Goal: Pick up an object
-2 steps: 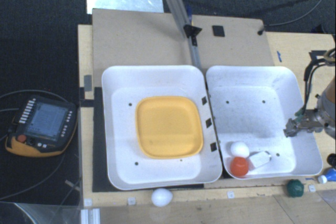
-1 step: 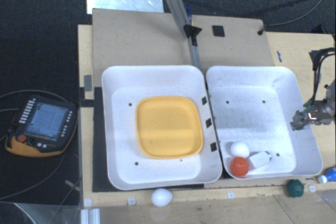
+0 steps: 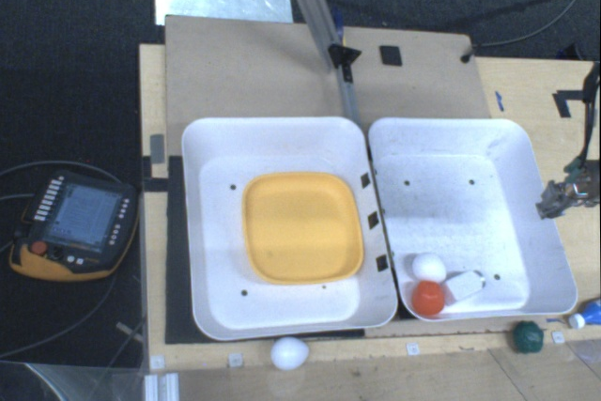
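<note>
The tool [image 3: 562, 195] sits at the right bin's [image 3: 512, 138] right rim; its grip state cannot be told. A red ball [image 3: 429, 298], white ball [image 3: 428, 267] and white piece [image 3: 466, 285] crowd that bin's near-left corner. A yellow plate [image 3: 303, 226] fills the left bin [image 3: 211, 155].

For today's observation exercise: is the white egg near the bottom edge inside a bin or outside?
Outside. The white egg lies on the bench just below the left bin's front rim.
</note>
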Tool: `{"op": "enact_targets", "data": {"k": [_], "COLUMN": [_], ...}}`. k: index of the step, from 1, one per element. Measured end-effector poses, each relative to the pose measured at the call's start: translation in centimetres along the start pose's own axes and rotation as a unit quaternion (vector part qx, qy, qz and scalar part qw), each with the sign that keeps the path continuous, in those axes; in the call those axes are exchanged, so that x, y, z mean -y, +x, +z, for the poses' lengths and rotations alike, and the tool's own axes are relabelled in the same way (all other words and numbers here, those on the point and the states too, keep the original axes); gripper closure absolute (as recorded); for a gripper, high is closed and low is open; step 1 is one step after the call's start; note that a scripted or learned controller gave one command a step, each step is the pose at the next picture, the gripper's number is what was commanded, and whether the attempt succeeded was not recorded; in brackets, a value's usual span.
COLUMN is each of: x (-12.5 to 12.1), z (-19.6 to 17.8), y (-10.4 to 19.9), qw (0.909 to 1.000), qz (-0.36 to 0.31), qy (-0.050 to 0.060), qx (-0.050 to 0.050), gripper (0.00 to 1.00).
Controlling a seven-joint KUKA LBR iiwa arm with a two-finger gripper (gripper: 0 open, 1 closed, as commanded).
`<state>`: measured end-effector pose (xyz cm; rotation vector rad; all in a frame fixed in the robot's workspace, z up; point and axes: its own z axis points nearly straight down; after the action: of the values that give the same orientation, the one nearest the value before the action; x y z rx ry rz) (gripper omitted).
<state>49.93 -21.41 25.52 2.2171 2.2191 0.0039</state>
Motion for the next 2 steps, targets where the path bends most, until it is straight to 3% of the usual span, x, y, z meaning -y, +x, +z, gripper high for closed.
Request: {"op": "enact_targets", "data": {"k": [2], "x": [-5.3], "z": [0.9], "y": [11.2], "qw": [1.0], "qz": [-0.002], "qy": [0.002], "qx": [-0.001], "gripper": [1.0]}}
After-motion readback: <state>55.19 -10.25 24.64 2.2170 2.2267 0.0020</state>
